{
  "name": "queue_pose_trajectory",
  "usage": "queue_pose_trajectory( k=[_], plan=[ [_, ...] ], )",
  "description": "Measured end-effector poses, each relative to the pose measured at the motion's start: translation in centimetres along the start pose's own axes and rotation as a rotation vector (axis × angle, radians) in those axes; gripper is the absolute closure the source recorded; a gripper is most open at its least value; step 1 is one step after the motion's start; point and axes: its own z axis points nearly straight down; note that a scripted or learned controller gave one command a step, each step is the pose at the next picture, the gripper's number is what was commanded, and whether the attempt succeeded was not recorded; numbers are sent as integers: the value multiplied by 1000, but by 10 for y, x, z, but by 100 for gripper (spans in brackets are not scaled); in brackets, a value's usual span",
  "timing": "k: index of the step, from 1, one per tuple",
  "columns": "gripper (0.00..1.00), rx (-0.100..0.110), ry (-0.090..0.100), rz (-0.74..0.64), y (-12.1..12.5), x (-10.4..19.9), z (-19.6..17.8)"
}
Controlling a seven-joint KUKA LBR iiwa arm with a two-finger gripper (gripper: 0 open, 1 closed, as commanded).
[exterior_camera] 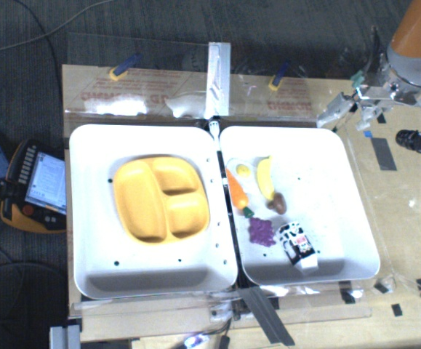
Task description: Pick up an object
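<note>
A: Start at the near edge. What sits closest in the right bin [355, 217]?

B: A small black-and-white cow toy [297, 244], lying in the near part of that bin, well inside its rim. Just to its left and a little farther back is a purple bunch of toy grapes [262, 231].

A: And beyond those?

B: A small brown piece [277, 204], too small to name, lies just past the grapes. It touches the near tip of a yellow banana [265, 177], which runs near to far. Left of the banana, a toy carrot [238, 193] lies along the bin's left wall, its green end pointing toward the near side. At the carrot's far end is a fried egg toy [240, 170], white with a yellow yolk.

A: The left bin [86, 195]?

B: It holds a yellow divided tray [161, 198] with three compartments, lying flat in the middle.

A: Where is the gripper [335, 115]?

B: Far right, outside the bins, above the bench just past the right bin's far right corner. It points left from the grey arm [406, 67] with the orange band. I see nothing between the fingers, but whether they are spread or closed I cannot tell at this size.

A: Anything farther back?

B: Two yellow-and-blue clamps [125, 67] on the far board.
</note>
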Motion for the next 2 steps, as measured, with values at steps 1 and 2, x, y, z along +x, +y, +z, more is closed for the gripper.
queue_pose_trajectory(
  k=[1,2],
  plan=[
    [0,0,-2,140,-45,-2,-33],
    [0,2,1,49,-54,61,121]
  ],
)
